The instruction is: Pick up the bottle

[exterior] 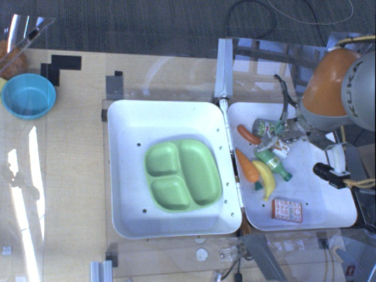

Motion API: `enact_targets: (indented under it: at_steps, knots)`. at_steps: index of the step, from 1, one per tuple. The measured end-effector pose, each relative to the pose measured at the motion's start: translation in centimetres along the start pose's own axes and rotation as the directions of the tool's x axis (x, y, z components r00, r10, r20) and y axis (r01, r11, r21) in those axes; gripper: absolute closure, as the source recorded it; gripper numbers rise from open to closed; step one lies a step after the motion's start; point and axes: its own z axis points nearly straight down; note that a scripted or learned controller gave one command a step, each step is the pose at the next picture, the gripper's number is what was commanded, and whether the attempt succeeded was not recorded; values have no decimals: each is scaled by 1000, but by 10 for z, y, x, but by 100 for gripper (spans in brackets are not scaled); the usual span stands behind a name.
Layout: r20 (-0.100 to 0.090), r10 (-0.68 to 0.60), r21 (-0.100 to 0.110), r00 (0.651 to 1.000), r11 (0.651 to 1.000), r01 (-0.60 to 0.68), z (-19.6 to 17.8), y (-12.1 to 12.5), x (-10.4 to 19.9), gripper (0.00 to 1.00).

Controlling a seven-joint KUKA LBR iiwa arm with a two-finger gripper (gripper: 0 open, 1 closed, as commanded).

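The green bottle lies on its side in the right bin, slanting from upper left to lower right, between a banana and the gripper. My gripper reaches in from the right and hangs just above the bottle's upper end, over a crumpled green and silver packet. The arm's orange band is at the upper right. The gripper's tips are lost in the clutter.
In the right bin a red sausage, an orange carrot and a yellow banana crowd the bottle's left side; a red patterned card lies near the front. The left bin holds a green divided plate. A blue bowl stands at the far left.
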Motion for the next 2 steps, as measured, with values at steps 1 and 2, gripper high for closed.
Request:
enact_targets:
  at_steps: [1,2]
  knots:
    - [21,30,-50,999,998,-29,10,-24,14,0]
    - [24,29,-61,999,998,-27,-4,-20,14,100]
